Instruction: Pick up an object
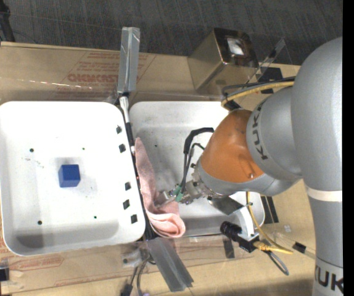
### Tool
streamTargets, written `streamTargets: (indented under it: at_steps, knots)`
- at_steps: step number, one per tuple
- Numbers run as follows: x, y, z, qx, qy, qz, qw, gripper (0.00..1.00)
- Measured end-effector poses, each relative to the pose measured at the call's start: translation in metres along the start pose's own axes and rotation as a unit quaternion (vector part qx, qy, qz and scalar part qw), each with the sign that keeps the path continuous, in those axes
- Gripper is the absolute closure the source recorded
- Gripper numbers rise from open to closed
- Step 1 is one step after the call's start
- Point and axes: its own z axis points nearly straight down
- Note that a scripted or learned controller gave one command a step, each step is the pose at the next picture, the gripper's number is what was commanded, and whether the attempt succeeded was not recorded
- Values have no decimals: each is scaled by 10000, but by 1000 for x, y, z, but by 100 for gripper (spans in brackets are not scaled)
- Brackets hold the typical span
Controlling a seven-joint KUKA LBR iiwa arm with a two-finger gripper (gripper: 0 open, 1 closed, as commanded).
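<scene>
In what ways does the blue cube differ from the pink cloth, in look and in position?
The blue cube is small, rigid and square-edged; the pink cloth is larger, soft and crumpled. The blue cube sits apart near the middle of the left bin; the pink cloth lies along the left wall of the right bin. The end effector is at the pink cloth, far from the blue cube. Both rest on a white bin floor.
</scene>
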Motion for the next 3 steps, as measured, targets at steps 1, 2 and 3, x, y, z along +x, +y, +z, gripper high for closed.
streamTargets:
  at_steps: [1,2,3]
  knots:
    - [0,1,-10,4,7,-25,10000,100]
    - [-1,1,-10,4,1,-21,10000,0]
    - [-17,25,0,13,8,596,9982,0]
